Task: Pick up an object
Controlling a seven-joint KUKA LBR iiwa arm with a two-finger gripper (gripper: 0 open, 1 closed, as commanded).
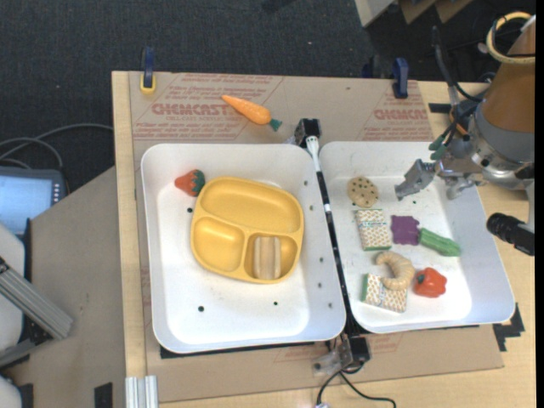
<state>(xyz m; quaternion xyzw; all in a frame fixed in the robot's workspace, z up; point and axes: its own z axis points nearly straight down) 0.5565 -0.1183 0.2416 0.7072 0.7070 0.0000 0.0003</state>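
Bench: two white bins. Your grey two-finger gripper [433, 179] hovers over right bin [489, 308], fingers spread, nothing between. Nearest candidate, round speckled cookie [363, 190], lies just left, ready for your descent.

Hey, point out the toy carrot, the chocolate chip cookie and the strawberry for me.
Orange toy carrot [245, 109], camera view, mid-body.
Round chocolate chip cookie [363, 190], camera view, centre.
Red toy strawberry [189, 182], camera view, red body.

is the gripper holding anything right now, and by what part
Nothing is held. The gripper hangs open above the upper part of the right bin, with no object between its fingers.
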